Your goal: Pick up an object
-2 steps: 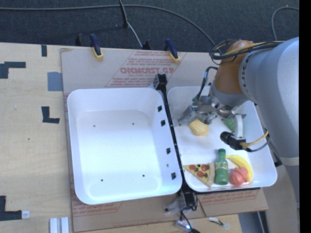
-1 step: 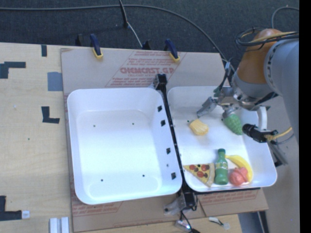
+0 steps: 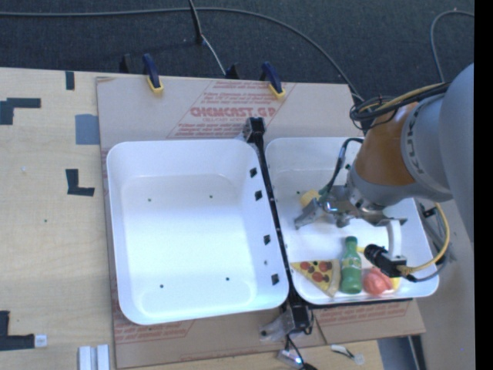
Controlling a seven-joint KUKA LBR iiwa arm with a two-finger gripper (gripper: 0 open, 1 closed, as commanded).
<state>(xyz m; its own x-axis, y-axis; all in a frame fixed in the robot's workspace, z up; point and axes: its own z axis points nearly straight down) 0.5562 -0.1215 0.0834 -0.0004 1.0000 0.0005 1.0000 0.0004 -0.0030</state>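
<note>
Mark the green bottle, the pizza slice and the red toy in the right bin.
green bottle (image 3: 350, 268): camera view, on its body below the neck.
pizza slice (image 3: 317, 272): camera view, on the topped face.
red toy (image 3: 376, 282): camera view, on its rounded middle.

Arm (image 3: 451, 141): seen entering from the right, grey, bent down toward the bench
Band (image 3: 385, 156): orange, seen just above the wrist, tilted down and to the left
Wrist (image 3: 362, 199): held low, with dark cables looped over and beside it
Gripper (image 3: 308, 216): carried at the arm's left end, pointed left and slightly down
Fingers (image 3: 306, 220): seen as thin grey prongs, slightly spread at the tips, with nothing seen between them
</note>
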